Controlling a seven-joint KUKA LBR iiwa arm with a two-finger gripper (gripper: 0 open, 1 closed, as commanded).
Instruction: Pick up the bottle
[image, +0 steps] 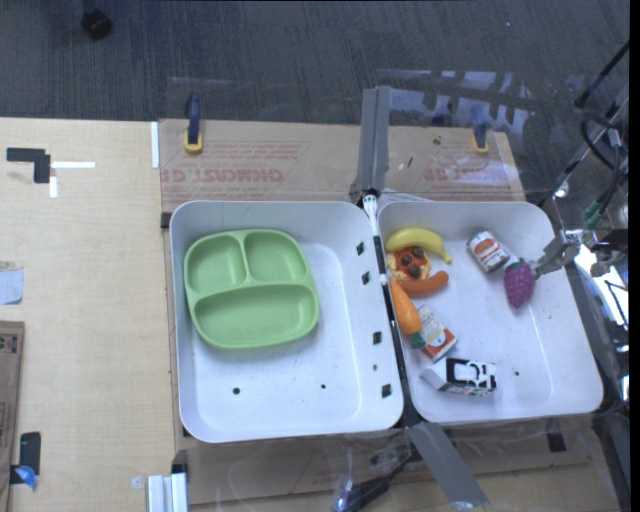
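Bottle (433, 337) lies well apart from the hand (556, 254); its opening cannot be told.

The green divided plate (251, 288) at centre left looks like smooth matt plastic. Both white bins (290, 410) have glossy plastic walls. The bench (80, 300) at left is pale wood.

- Two bins sat side by side on the bench, the left bin (200, 400) and the right bin (560, 380).
- A plate (252, 288) with three parts lay in the left bin, near its back.
- In the right bin, a banana (418, 240), a hot dog (422, 283) and a carrot (404, 308) lay along the left wall.
- A small carton (435, 340) lay just in front of the carrot.
- A toy cow (468, 376) lay at the front.
- A can (488, 251) and some grapes (518, 283) lay side by side near the back right.
- The gripper (553, 256) was just right of the grapes.
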